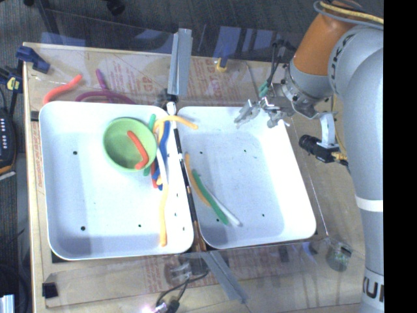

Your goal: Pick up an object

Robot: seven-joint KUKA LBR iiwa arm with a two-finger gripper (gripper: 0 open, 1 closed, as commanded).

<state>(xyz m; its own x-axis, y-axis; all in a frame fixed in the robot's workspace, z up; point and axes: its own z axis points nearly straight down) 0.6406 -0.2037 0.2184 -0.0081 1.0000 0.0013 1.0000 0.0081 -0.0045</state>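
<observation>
Green-and-white stick is seen lying loose in right bin, near its front. Gripper is held above bin's far edge, fingers spread, nothing clamped. Green bowl is seated in left bin.

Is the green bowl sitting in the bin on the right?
No, the green bowl sits in the left bin, near its upper middle, with an orange piece inside it.
</observation>
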